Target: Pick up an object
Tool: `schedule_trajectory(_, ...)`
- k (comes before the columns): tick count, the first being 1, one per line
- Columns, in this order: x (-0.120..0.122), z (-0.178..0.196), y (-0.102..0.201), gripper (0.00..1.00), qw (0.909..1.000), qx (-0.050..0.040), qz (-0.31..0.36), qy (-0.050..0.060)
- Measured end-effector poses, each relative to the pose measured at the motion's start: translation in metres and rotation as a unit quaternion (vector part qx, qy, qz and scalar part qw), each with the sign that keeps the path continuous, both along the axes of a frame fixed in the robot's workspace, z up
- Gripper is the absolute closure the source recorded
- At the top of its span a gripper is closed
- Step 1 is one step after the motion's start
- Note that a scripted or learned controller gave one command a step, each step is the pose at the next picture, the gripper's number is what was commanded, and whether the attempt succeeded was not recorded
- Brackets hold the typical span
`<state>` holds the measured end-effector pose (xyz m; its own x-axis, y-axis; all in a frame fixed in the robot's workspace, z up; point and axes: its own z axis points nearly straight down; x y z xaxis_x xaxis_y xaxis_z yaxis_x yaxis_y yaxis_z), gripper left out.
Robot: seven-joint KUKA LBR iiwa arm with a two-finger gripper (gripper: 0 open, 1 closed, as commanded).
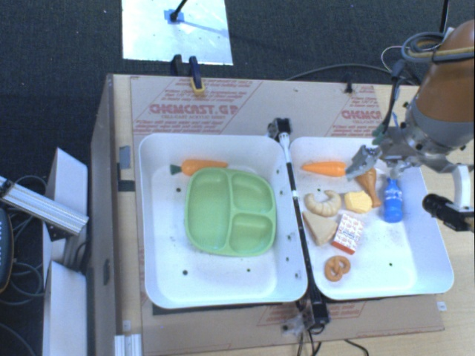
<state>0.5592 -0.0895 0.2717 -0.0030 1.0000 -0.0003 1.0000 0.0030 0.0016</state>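
Though cut off by the upper right edge, still readable as a grey arm with an orange band. Below it, gripper low over the back of the right bin; hard to make out against the grey hardware, so cannot tell whether spread or pressed together, and cannot tell whether anything is pinched. Partly covered by the gripper: top of a tan cone.

Underneath, a bench sheeted in brownish film with red lettering, over dark carpet. Further back, a pale sheet on the floor. At the bench's far edge, a blue and yellow clamp. To the left, an aluminium rail, cut off by the edge.

Side by side on the bench, two white bins. Within the left bin: a green divided plate and, just behind it, an orange carrot. Within the right bin: a second carrot at the back left, just beside the gripper; the cone directly under the gripper, tilted; a blue bottle just to the cone's right; a yellow cheese block touching the cone's lower end; a croissant left of the cheese; a bread wedge, a red and white box and a pretzel nearer the front, apart from the gripper.
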Motion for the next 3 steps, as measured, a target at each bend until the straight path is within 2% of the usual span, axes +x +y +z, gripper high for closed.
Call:
schedule_trajectory(1,0.013,-0.120,-0.063,0.00,1.0000,-0.0001,-0.001,0.002)
schedule_trajectory(2,0.066,-0.186,-0.101,0.00,1.0000,0.0018,0.001,-0.002)
schedule_trajectory(3,0.066,-0.175,-0.102,1.00,1.0000,0.0004,0.001,-0.003)
